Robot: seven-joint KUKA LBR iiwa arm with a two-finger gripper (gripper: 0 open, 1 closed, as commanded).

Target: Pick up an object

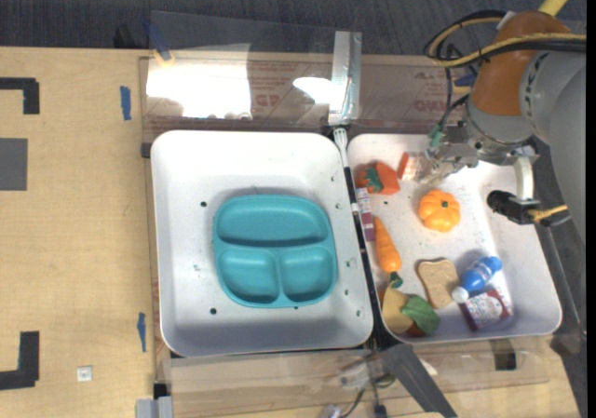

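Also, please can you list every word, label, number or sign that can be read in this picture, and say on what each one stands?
No text can be read with certainty.
Clear panel behind the bins: faint reddish printed lettering, too blurred to read.
Small bottle in the right bin: a red and white label, too small to read.
Teal divided tray in the left bin: no marking visible.
Toy pumpkin: no marking visible.

Faint reddish print runs across the clear sheet (279,90) standing behind the two bins, toward twelve o'clock, but glare washes it out and no word can be made out. The bottle (481,290) at five o'clock carries a dark red label, too small and blurred to read.
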